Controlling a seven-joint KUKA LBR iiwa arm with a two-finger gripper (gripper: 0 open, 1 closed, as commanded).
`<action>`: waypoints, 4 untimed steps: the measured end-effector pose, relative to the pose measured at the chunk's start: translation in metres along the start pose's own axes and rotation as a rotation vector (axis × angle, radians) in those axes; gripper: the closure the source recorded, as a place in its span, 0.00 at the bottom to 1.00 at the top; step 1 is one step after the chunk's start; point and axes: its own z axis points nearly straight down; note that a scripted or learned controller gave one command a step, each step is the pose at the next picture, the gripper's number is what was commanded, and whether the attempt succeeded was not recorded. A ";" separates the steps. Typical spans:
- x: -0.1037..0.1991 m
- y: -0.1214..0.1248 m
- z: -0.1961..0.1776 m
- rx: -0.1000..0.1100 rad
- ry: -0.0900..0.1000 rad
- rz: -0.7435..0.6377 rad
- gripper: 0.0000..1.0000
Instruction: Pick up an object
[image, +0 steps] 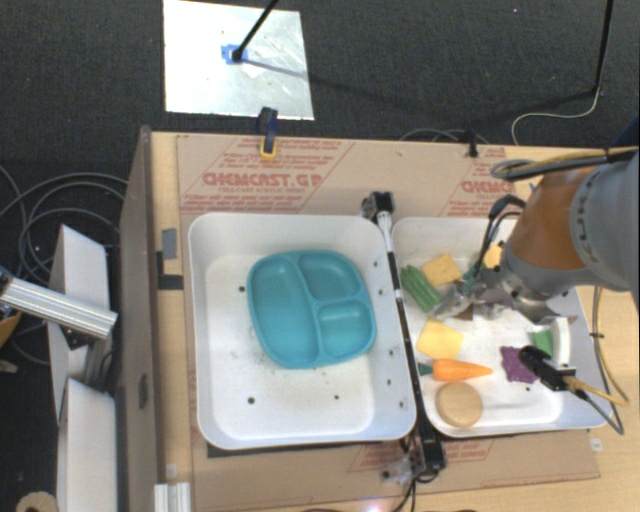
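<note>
Reaching in from the right, the grey arm with its orange band hangs low over the right bin (520, 418); the gripper (470, 298) sits near the middle of that bin, and I cannot tell whether it is open or closed, nor does anything show as held in it. Just to its left lie a yellow block (441, 269) and a green vegetable (420, 288), side by side near the bin's left wall; a yellow wedge (440, 340) lies just below the gripper; an orange carrot (462, 370) rests against the wedge's lower edge; a round tan piece (459, 404) sits in the near left corner; a purple piece (516, 362) lies to the carrot's right. The left bin (215, 330) holds a teal divided plate (310, 308), flat and roughly centred, well apart from the gripper.
</note>
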 end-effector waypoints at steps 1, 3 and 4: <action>-0.063 0.075 -0.001 -0.001 -0.008 0.006 0.00; -0.085 0.057 -0.081 -0.003 -0.005 0.010 1.00; -0.083 0.057 -0.077 0.000 -0.004 0.007 0.00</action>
